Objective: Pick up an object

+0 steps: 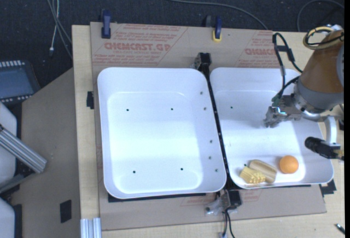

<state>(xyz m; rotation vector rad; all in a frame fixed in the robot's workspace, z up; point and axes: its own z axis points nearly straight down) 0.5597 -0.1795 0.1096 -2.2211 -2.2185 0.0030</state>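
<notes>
In the right bin [240, 94], near its front edge, lie three small things: an orange ball [289, 164], a tan bread-like roll [263, 167] and a yellow corn-like piece [251, 176] touching the roll. My gripper [273, 117] hangs over the right half of this bin, above the bare floor and behind the orange ball. Nothing shows between its fingertips. The grey arm with its orange band [322, 73] comes in from the right.
The left bin [153, 133] sits next to the right one, their rims meeting at the middle. Black cables [283, 51] loop off the wrist. Blue clamps [105, 22] hold the board at the back edge.
</notes>
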